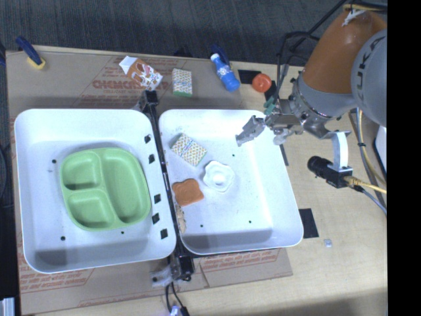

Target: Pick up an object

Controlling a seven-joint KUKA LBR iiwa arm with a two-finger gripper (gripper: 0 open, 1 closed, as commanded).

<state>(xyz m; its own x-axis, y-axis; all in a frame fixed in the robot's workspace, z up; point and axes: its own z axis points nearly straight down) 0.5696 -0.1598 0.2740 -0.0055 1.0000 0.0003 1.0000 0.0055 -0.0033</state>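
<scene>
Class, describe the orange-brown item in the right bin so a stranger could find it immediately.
Start at the right bin. Along its left wall, below the patterned packet and left of the white cup, lies the orange-brown piece. It is the only flat, toast-coloured thing in that bin.

I count two white bins [39, 176], one green tray [105, 187], three items in the right bin [276, 196]

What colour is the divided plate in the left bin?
Light green, the divided plate, seen clearly in the camera view.
</scene>
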